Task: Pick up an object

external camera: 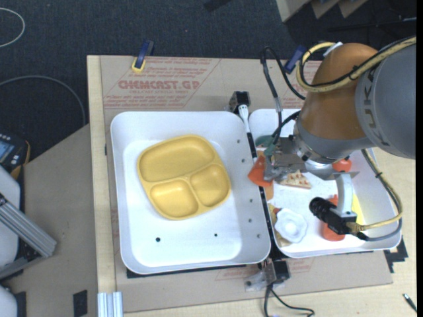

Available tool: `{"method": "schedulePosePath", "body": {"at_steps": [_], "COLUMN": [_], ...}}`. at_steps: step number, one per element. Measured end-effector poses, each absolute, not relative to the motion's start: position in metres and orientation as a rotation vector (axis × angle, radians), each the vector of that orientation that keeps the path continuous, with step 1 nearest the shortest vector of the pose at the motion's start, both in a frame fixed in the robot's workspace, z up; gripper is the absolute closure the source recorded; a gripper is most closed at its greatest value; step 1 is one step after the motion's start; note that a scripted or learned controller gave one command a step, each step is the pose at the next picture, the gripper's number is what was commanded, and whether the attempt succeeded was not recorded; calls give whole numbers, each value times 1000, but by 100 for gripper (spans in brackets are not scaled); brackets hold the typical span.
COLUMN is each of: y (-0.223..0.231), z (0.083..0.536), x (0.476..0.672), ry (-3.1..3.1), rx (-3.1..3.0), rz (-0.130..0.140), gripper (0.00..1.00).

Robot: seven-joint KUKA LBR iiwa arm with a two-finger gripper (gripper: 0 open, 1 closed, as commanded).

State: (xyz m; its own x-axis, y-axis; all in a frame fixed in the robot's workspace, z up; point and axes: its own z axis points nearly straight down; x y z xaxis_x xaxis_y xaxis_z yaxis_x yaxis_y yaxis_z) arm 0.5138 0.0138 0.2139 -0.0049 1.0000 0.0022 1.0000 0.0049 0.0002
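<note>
The gripper (pixel 274 167) hangs low over the near-left part of the right bin (pixel 386 240), beside the divider from the left bin (pixel 125 177), with an orange object (pixel 259 175) seemingly just at its left side, though whether anything is gripped cannot be made out.

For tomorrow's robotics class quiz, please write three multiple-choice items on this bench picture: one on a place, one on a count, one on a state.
1. Where does the yellow plate lie?
A. left bin
B. right bin
C. the floor

2. How many compartments does the plate have?
A. two
B. three
C. five

3. How does the plate lie?
A. flipped over
B. on edge
C. hollows up

Key: 1 A, it rests inside the left bin. 2 B, one long hollow and two smaller ones show. 3 C, its hollows face the camera, while the gripper is over the right bin.
</note>
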Motion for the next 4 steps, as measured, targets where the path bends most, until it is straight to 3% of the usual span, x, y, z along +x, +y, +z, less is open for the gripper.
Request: {"method": "schedulePosePath", "body": {"at_steps": [3,4], "y": [7,5], "z": [230,229], "x": [509,521], "ry": [-2223,-2225], "rx": [-2224,-2221], "rz": [-4,-2], "gripper": [100,100]}}
